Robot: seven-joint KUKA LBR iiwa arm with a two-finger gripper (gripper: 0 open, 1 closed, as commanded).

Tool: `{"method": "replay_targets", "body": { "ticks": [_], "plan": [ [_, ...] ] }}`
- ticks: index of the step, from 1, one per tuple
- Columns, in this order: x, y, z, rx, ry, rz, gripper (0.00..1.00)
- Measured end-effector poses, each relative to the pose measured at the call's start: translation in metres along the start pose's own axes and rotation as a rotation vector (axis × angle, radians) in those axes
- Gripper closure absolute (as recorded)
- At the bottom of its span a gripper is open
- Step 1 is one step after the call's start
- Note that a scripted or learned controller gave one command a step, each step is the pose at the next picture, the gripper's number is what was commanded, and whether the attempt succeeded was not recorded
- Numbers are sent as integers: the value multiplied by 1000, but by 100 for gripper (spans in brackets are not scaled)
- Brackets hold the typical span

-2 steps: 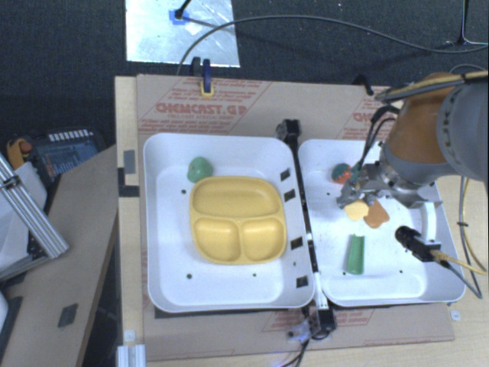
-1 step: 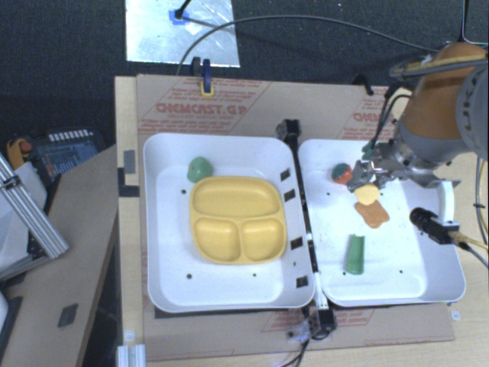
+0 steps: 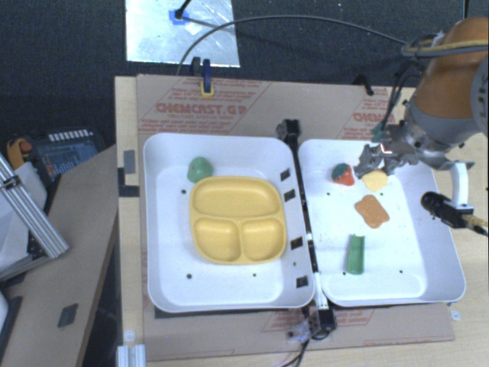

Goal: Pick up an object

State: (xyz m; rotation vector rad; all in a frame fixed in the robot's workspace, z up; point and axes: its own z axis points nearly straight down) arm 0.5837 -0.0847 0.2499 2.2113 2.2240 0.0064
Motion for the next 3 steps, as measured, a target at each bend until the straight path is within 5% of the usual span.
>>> {"method": "replay_targets", "body": {
  "ticks": [3],
  "plan": [
    [159, 0, 9, 5, 2, -2, 100]
  ]
}}
